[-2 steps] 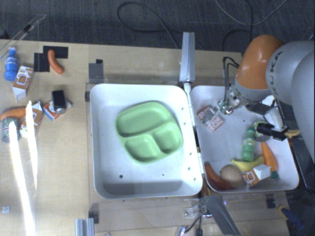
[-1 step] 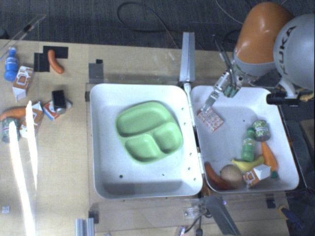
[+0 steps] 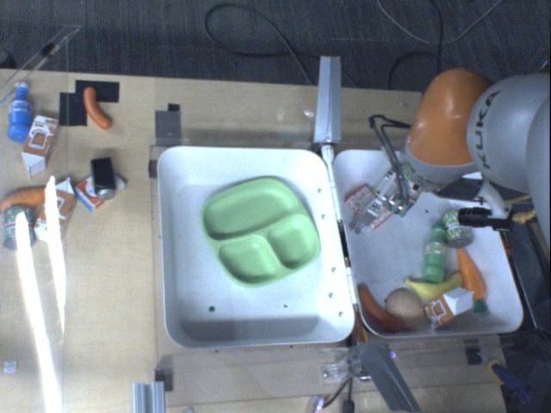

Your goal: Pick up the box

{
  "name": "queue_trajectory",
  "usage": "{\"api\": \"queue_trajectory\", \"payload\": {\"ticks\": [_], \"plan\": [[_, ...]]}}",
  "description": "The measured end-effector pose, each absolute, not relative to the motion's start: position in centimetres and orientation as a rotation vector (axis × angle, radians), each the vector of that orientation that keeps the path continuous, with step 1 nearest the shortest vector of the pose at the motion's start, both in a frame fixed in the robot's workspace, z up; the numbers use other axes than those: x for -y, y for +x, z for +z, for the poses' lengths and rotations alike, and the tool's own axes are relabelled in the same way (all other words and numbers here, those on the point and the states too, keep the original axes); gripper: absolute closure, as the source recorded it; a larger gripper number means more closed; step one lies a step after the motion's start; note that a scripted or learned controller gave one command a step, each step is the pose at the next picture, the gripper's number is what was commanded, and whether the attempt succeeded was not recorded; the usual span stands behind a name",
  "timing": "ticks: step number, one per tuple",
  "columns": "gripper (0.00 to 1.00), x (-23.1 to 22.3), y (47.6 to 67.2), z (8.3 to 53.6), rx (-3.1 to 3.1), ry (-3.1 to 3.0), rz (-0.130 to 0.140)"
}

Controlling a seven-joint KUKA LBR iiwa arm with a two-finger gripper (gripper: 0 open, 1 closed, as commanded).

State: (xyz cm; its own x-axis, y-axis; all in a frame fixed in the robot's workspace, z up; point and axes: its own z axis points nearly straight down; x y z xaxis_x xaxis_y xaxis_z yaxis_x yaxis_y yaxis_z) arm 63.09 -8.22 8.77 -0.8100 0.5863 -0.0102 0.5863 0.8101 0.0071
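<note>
- My gripper (image 3: 379, 206) sits low in the right bin (image 3: 508, 317), over its upper-left corner.
- The box (image 3: 361, 200) lies tilted there, touching the fingertips.
- I cannot tell whether it is pinched.

The wooden bench (image 3: 112, 256) carries two white bins side by side, the left bin (image 3: 172, 317) and the right bin (image 3: 508, 317), with a blue bottle (image 3: 19, 110), a small carton (image 3: 39, 142) and a sausage (image 3: 97, 108) lying near its left edge
</note>
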Motion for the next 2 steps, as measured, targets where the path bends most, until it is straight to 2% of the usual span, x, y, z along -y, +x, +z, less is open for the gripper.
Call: {"api": "queue_trajectory", "payload": {"ticks": [1,2], "plan": [[1.00,7.9,63.3,9.9,-2.973,0.962,0.012],[1.00,4.6,58.4,18.5,-2.680,1.629,0.005]]}}
